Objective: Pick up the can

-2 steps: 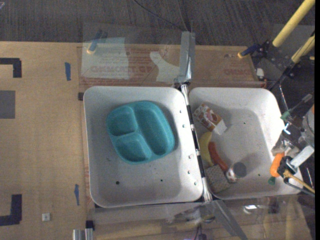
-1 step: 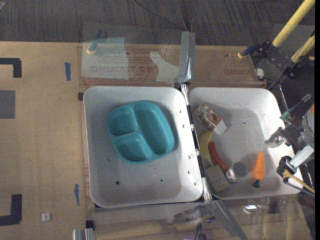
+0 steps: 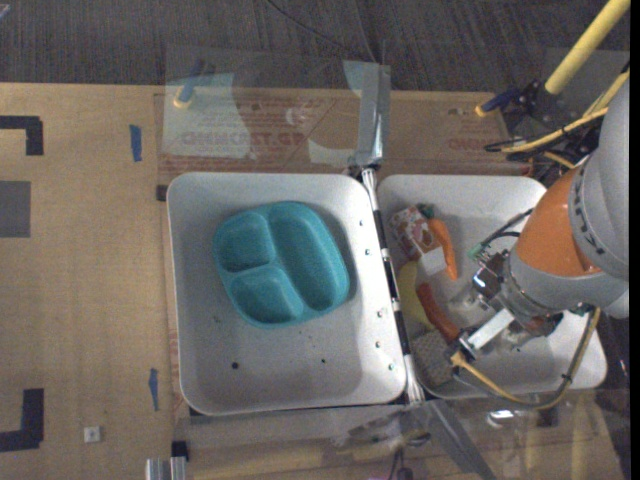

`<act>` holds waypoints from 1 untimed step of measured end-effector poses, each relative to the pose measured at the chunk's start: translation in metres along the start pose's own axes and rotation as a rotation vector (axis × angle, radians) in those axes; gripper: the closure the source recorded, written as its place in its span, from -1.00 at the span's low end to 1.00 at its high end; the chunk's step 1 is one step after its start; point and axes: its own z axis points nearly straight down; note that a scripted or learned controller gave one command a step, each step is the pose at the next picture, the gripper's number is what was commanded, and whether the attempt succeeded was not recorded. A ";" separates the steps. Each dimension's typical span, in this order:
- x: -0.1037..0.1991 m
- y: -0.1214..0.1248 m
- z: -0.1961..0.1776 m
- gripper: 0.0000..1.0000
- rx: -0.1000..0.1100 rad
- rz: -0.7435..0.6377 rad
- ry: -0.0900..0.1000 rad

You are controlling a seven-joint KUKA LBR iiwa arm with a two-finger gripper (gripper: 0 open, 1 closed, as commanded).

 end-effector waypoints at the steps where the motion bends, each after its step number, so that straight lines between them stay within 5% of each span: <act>1: -0.050 0.029 -0.010 -1.00 -0.001 0.093 -0.001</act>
